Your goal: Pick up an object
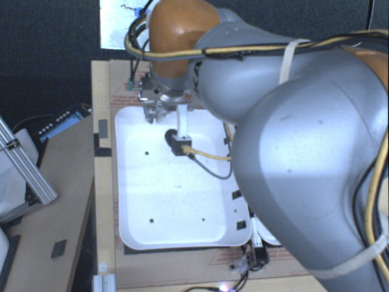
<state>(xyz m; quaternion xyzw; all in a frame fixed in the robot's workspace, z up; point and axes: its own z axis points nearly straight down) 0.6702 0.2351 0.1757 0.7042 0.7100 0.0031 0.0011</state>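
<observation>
My gripper hangs low over the far left corner of the left white bin, just inside its back rim. I see no loose object on the bin's floor, just a few small dark dots. The big grey arm and its orange wrist band cover the bin's right side and nearly all of the right bin. Whatever lies under the arm is hidden.
A white paper sheet hangs at the back behind the bins. To the left of the bench are an aluminium rail and a black and blue device. The wooden bench border runs along the bin's left side.
</observation>
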